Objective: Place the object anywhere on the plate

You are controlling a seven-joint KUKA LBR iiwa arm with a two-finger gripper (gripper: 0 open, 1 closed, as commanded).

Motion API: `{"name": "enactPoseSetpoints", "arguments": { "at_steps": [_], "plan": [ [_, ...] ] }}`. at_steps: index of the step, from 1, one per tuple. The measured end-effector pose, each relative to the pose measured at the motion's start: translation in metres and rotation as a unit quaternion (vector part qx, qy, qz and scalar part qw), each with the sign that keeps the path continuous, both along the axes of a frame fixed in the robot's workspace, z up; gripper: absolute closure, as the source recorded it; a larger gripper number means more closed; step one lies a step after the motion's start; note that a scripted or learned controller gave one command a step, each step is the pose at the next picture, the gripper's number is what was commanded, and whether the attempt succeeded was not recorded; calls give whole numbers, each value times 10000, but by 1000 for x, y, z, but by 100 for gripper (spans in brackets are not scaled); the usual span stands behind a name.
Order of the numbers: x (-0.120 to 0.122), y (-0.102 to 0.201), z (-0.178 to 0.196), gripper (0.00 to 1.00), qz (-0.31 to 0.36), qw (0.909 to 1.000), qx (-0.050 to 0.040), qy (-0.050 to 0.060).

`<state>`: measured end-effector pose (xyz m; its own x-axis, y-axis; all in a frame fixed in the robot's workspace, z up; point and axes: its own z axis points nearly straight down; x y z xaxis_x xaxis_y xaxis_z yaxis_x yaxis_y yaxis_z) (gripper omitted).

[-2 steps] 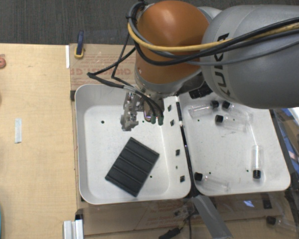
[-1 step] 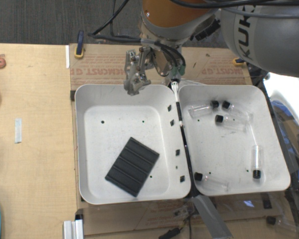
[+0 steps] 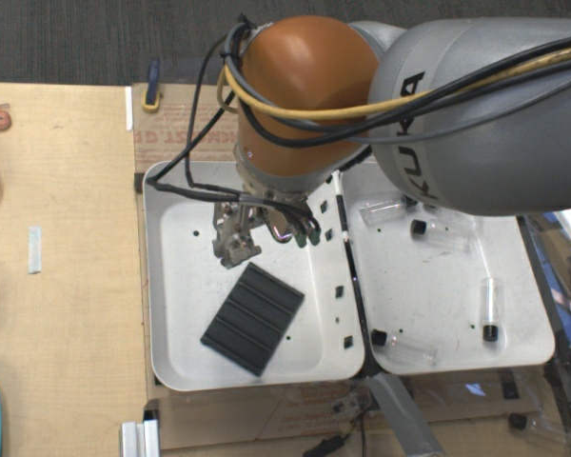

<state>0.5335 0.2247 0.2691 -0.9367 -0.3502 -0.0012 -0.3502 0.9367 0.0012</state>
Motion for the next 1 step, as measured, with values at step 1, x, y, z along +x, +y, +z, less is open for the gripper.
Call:
{"name": "enactPoseSetpoints", "arguments": {
  "at_steps": [1],
  "plan": [
    [71,4,96,100,1652,9863,6,-24]
  ]
}}
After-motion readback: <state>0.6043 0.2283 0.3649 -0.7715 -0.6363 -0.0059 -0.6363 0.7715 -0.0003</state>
